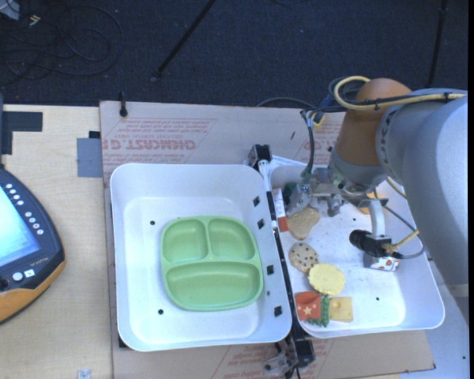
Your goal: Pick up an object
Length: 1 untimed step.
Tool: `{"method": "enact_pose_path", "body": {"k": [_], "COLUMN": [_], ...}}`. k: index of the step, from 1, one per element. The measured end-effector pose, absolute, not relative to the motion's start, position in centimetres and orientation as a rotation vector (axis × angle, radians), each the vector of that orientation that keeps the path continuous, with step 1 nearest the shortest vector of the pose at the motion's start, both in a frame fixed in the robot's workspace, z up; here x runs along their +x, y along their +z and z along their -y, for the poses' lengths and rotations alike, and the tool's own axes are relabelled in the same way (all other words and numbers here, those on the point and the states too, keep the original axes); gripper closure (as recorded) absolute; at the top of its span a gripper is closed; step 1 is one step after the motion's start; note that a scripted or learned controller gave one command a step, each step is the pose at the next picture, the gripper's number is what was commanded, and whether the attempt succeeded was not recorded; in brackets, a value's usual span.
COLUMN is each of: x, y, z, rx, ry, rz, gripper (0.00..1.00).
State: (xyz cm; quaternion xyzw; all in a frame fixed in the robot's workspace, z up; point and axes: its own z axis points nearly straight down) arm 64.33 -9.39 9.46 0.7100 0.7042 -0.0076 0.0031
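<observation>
Camera view puts the gripper [322, 198] low in the right bin [415, 310], just above a flat tan toast-shaped piece [303, 223]; whether its fingers are apart I cannot tell. For a clean pick, straddle that thin, stiff slab's edges, clear of the speckled round cookie [302, 256] nearby.

— What's getting lost here?
— The arm [426, 180] is running off the right edge and covering the right bin's [411, 310] far corner. The end effector [320, 200] is blurring into clutter, so its fingers aren't showing clearly.
— And left?
— The handheld screen [12, 243] is being cut off by the edge.
</observation>
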Motion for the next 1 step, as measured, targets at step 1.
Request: {"method": "enact_pose_path", "body": {"k": [1], "x": [64.34], "y": [9.44], "z": [9.55], "rx": [2.23], "ry": [-0.021], "rz": [-2.209], "gripper": [0.0]}}
